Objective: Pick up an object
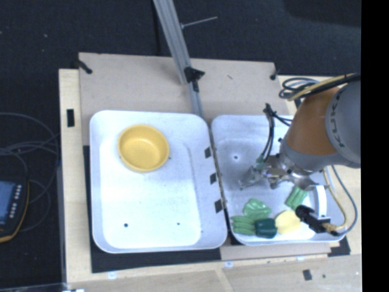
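My gripper (250, 179) hangs over the middle of the right bin (234, 132), reaching in from the right under the orange-banded wrist. Nothing shows held at its tip. Just below it, along the bin's near edge, lie a light green piece (256, 208), a darker green piece (242, 225), a dark teal block (265, 227) and a yellow lump (288, 222). Another green piece (296, 197) lies close under the wrist. A yellow bowl (144, 148) sits upright in the far left part of the left bin (152, 224).
A grey metal pole (173, 35) slants down from the top to the gap between the bins. The bins' shared rims (213, 175) carry small black clips. Cables (298, 87) loop behind the arm at the right.
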Available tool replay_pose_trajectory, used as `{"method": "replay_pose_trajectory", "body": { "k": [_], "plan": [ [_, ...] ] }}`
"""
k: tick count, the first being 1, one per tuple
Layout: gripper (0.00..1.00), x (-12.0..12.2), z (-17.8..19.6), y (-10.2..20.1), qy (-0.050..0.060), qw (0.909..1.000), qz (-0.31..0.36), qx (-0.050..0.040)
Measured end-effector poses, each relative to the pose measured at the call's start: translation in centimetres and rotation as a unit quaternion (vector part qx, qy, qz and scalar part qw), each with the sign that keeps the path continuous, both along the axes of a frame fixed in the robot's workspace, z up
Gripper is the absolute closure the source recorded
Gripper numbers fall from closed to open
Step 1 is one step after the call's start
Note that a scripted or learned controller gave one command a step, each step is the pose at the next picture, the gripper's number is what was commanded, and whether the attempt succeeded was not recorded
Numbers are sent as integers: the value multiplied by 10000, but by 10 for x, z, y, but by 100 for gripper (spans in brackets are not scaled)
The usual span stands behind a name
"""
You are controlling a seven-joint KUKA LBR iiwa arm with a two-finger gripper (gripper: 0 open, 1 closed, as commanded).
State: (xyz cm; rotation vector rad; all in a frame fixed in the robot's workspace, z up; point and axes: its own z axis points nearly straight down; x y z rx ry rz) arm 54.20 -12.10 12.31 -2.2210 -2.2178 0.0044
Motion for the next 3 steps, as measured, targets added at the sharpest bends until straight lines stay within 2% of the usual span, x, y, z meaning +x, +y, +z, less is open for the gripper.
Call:
{"method": "replay_pose_trajectory", "body": {
  "k": [1, 2, 3],
  "plan": [
    [100, 2, 13, 0, -30, 10000, -3, 1],
    [100, 8, 75, -1, -51, 10000, 7, -4],
    [100, 8, 89, -2, -30, 10000, 6, -1]
  ]
}}
